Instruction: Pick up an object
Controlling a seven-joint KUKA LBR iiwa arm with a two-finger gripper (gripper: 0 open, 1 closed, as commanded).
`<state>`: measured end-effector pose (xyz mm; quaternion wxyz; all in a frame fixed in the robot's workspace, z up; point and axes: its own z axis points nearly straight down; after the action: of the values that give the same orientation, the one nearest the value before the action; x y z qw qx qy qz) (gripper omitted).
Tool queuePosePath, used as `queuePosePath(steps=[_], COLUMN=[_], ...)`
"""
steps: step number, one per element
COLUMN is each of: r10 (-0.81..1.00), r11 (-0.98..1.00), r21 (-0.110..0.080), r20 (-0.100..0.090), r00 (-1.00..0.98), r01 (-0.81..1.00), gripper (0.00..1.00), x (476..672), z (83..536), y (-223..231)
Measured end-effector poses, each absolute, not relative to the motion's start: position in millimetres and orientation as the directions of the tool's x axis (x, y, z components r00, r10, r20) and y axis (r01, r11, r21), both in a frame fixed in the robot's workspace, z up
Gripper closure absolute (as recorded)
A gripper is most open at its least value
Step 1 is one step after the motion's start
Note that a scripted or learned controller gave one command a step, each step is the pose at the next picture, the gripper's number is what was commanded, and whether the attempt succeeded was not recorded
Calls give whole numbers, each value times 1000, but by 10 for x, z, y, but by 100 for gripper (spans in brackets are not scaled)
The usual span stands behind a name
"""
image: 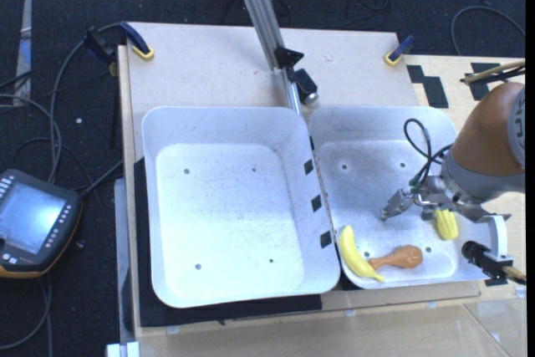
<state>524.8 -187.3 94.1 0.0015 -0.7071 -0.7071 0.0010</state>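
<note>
Hovering low over the right-hand shallow white plastic bin [368, 148], the grey two-finger tool [399, 205] points toward the bin's middle, and I cannot tell whether it is spread or closed. Nothing visible sits between its tips. Just behind it, toward the wrist, lies a small yellow corn-cob-shaped toy [446, 223], close under the arm's body. Further toward the near rim rests an orange-brown drumstick-shaped toy [399, 258], its long axis running roughly left to right, thin end toward the curved yellow plastic banana [355, 255]. The banana lies along the bin's left wall, lengthwise front to back. All three lie nearer the camera than the tool, so any grasp likely means drawing back and down. The left white bin [159, 180] sits alongside on the pale wooden surface [217, 67].
</note>
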Motion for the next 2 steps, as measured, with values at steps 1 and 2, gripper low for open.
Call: queuePosePath(steps=[1,2], r10=[1000,1000], r11=[0,1], r21=[0,5], r20=[0,-1], r00=[0,-1], r01=[1000,1000], gripper=[100,100], x=[5258,5279], z=[1063,1667], y=[-1876,-1812])
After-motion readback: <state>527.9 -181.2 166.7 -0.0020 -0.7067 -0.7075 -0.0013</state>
